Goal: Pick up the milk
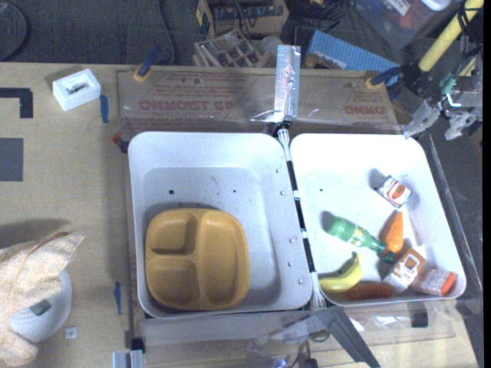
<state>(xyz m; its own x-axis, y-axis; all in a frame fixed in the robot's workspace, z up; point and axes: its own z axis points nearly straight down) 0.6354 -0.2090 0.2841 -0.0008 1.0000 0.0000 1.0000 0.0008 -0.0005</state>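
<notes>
hand (449, 113) first: we see it at the upper right, beyond the far right corner of the right bin (337, 148), well apart from everything inside. it is small and partly blurred against clutter there, so we cannot tell how far open it is, and nothing shows in its grip.

two small white cartons with orange-red panels lie in the right bin, and either could be the milk. we take the upper milk carton (393, 191) as the likelier target: it lies on its side toward the bin's far right, with bare floor all around it. the second carton (406, 264) sits lower, crowded by a carrot (393, 232), a green bottle (357, 234), a banana (341, 275) and a red sausage-like item (374, 290) just beside it, with an orange packet (440, 281) near the right wall.

we judge the upper carton to be a light toy box, stiff enough to hold shape but smooth-sided, so it may slide or twist under a glancing pinch. the best hold looks to be across its two long flat faces near the middle, coming straight down, away from the tapered top. its clear surroundings give room on both sides; the lower carton would risk nudging its neighbours.

the left bin (153, 159) carries a yellow divided plate (197, 257), and the table (54, 167) lies around both.
</notes>
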